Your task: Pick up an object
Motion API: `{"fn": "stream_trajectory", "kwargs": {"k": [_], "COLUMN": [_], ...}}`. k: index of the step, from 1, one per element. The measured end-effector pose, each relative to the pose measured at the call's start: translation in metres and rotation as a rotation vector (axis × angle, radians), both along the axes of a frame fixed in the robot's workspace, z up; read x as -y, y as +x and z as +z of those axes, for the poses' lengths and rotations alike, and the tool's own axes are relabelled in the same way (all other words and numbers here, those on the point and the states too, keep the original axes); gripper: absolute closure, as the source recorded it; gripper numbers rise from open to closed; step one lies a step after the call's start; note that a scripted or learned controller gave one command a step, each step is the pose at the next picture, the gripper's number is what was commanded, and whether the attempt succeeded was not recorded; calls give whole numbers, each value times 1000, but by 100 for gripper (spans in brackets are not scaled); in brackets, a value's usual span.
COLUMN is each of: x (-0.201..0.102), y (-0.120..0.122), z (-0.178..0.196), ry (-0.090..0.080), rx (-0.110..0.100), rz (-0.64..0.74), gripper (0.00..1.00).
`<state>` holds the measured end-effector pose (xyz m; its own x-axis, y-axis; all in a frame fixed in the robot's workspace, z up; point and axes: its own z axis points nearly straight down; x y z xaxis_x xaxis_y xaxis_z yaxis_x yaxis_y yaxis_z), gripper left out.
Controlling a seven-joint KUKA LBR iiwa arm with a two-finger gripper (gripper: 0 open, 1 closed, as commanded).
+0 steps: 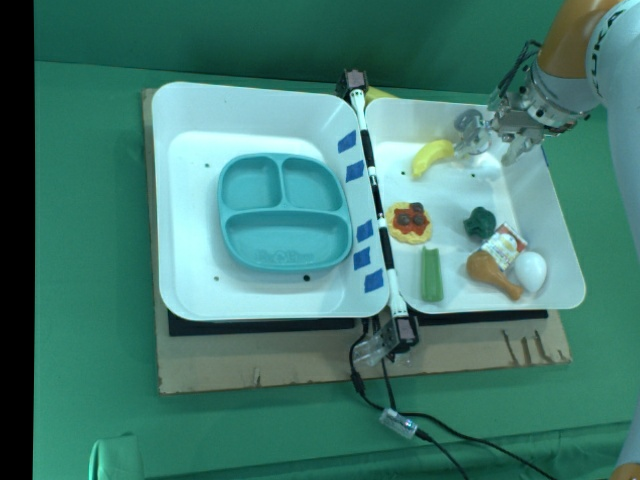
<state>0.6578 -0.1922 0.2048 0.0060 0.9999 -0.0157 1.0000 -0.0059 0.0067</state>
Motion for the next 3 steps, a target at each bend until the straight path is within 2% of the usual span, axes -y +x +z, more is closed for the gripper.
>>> {"fn": "stream_trajectory", "kwargs": {"k": [1, 2, 3], "x": [-3, -2, -55], "y": [-108, -157, -79], "z": [-3, -16, 1], "ry": [10, 3, 10], "rx": [0, 20, 6], "rz": [-3, -1, 1], "gripper": [0, 0, 0]}}
